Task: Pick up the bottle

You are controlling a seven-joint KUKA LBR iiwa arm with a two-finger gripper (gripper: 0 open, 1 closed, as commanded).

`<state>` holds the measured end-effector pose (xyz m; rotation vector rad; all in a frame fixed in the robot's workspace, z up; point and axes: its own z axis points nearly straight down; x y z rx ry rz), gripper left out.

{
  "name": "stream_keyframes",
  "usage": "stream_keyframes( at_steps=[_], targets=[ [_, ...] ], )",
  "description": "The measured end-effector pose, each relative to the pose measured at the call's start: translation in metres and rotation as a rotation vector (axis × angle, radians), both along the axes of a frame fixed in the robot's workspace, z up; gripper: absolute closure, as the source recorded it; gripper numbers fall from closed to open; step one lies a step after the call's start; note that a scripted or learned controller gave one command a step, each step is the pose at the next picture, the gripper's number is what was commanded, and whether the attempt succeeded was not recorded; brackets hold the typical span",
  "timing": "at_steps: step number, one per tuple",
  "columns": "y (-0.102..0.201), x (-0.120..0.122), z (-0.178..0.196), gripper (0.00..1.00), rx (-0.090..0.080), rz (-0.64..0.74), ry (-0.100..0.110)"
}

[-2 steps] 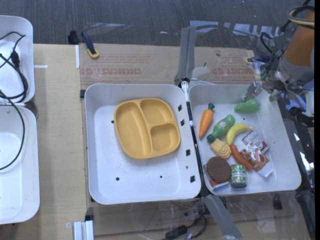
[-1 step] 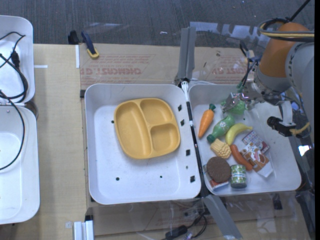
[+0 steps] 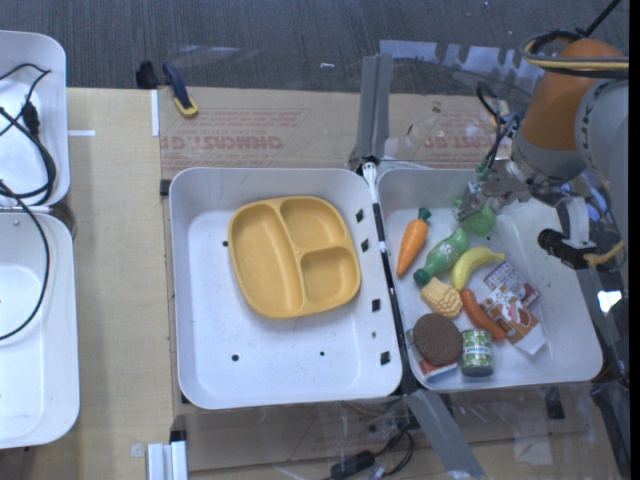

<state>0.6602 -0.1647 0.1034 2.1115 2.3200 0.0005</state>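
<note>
The arm is reaching into the right bin (image 3: pixel 575 363) from the upper right of the frame, and it looks to me like the approach step, before any grasp. The gripper (image 3: pixel 478 206) is hanging at the upper part of that bin, its tip over something green. Whether the pincer is released or clenched, I cannot tell; the wrist and cables are hiding it.

The bottle (image 3: pixel 443 255), green and lying tilted, is sitting in the middle of the right bin, just below and left of the gripper. It is wedged between the toy carrot (image 3: pixel 411 241) on its left and the banana (image 3: pixel 474 264) touching its right side.

The next move, I'd judge, calls for shifting down-left in the frame and straddling the bottle without catching the banana. The left bin (image 3: pixel 200 368) is holding a yellow divided plate (image 3: pixel 294 255).
</note>
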Motion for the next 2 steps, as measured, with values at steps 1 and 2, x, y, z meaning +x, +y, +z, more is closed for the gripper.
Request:
stream_keyframes(
  at_steps=[1,2],
  targets=[
    [0.0463,-0.0008,0.1442,1.00,0.001,-0.082,0.003],
    [0.0460,-0.0007,0.1518,1.00,-0.001,-0.079,0.004]
  ],
)
